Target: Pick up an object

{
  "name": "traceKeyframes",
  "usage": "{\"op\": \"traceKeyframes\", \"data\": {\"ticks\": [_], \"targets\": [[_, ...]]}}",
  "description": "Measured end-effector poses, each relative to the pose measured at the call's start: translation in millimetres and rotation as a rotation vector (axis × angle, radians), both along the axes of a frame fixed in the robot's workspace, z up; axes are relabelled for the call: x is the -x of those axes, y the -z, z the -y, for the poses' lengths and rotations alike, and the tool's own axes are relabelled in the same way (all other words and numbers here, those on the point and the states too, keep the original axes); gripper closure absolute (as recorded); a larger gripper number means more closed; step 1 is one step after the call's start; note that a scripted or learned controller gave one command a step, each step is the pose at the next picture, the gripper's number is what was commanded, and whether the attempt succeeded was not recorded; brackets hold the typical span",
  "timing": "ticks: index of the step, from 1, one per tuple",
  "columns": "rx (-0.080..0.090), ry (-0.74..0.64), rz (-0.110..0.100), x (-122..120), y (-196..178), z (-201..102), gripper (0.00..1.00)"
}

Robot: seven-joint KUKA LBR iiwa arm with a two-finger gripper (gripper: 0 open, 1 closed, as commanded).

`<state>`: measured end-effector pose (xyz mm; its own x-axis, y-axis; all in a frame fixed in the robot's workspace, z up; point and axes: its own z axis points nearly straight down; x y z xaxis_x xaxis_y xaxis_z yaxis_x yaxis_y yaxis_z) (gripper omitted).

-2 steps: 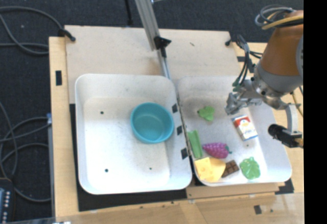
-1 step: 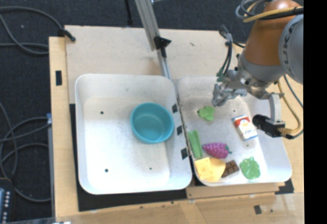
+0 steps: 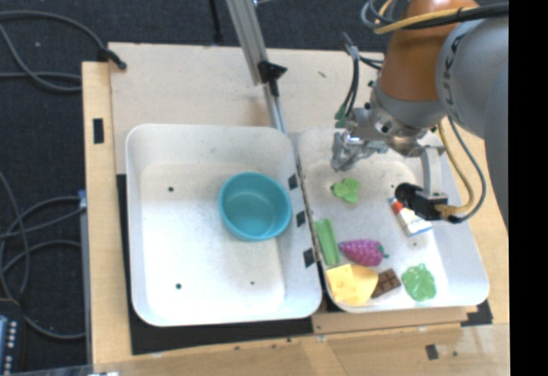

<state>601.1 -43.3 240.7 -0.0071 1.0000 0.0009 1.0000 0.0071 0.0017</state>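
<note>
My gripper (image 3: pixel 342 156) hangs over the back left part of the right bin (image 3: pixel 462 267), under the orange wrist band. A small green leafy toy (image 3: pixel 346 189) lies just below the fingertips, apart from them. Further forward lie a green stick (image 3: pixel 325 239), purple grapes (image 3: pixel 361 251), a yellow cheese wedge (image 3: pixel 351 283), a brown chocolate piece (image 3: pixel 388 283) and a light green toy (image 3: pixel 419 281). A white tube with a red and blue label (image 3: pixel 411 218) lies at the right. Nothing shows between the fingers.
The left bin (image 3: pixel 171 280) holds a teal bowl (image 3: pixel 254 205). A slanted metal rail (image 3: pixel 248 23) rises behind the bins. A black cable connector (image 3: pixel 421 198) trails from the arm over the right bin. Cables lie on the dark floor at left.
</note>
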Motion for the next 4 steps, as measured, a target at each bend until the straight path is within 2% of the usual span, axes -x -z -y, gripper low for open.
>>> {"op": "traceKeyframes", "data": {"ticks": [1,3,4], "targets": [[-0.001,-0.002,0.001,-26.0,-8.9,-53.2,1.0],[0.002,0.002,0.001,-66.5,-2.2,-130.8,1.0],[0.005,0.003,-0.001,-65.8,-2.4,-127.8,0.0]]}}
